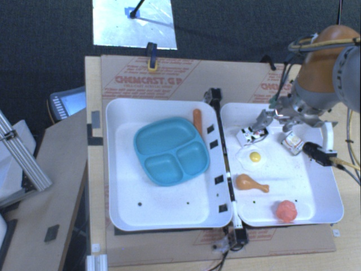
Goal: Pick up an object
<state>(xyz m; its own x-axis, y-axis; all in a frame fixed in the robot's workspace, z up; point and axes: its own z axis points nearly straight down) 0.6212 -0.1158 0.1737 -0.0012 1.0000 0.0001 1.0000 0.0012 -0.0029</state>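
Observation:
In the right bin (327,199) lie a fried egg (251,158), an orange chicken drumstick (252,183) and a pink-red lumpy ball (286,210). My gripper (273,138) hangs over the far part of this bin, just beyond the egg. It is open, its fingers spread wide, one fingertip (252,134) to the left and the other to the right, with bare bin floor between them. In the left bin (121,208) an orange sausage (197,119) lies against the far edge of a blue divided plate (171,150).
A black divider strip (220,151) with clips runs between the two bins. Cables and a black connector (318,153) trail from the wrist over the right bin's right side. A yellow clamp (152,58) stands on the cardboard behind the bins.

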